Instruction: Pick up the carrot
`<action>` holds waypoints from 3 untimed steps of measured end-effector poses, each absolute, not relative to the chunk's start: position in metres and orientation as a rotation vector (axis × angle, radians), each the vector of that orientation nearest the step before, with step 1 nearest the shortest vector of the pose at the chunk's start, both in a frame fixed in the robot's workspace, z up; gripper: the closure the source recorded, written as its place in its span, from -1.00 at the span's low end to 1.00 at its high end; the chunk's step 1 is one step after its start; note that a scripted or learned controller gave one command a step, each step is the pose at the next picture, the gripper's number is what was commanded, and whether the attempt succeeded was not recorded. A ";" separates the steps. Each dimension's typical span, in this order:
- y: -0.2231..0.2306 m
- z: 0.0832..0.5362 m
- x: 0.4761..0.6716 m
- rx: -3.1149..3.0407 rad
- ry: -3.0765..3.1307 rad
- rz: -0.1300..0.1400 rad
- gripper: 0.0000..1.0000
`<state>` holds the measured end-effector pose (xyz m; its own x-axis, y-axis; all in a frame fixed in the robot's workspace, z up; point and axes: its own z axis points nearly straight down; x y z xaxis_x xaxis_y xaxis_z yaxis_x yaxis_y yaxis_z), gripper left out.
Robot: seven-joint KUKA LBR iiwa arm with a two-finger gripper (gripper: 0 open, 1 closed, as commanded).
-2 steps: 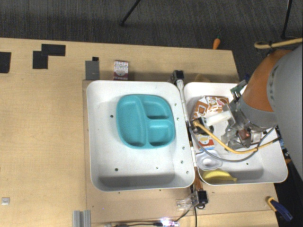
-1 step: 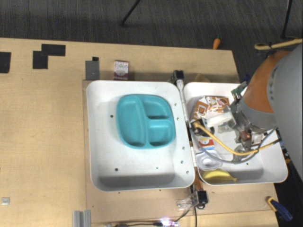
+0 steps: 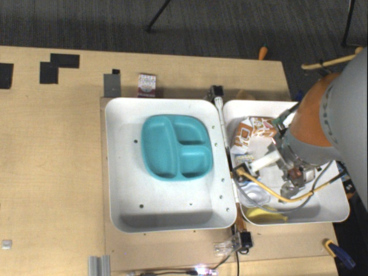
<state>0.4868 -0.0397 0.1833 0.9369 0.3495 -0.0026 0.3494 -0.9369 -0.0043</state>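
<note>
In the right bin [image 3: 339, 209], I'm hanging my gripper [image 3: 293, 176] low over the clutter, can't tell how my jaws are standing or what they're gripping, can't pick out the carrot, so I'm judging the pickup not yet done.

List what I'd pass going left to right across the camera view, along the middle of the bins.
Bare bench → left bin → teal divided tray → right bin with its clutter → the arm.
</note>
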 end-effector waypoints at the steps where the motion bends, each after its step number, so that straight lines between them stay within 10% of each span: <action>1: -0.040 0.184 0.487 -3.088 -0.555 0.004 -1.00; 2: -0.105 0.088 0.490 -3.057 -0.713 -0.013 -1.00; 3: -0.058 0.185 0.489 -3.120 -0.333 -0.005 -1.00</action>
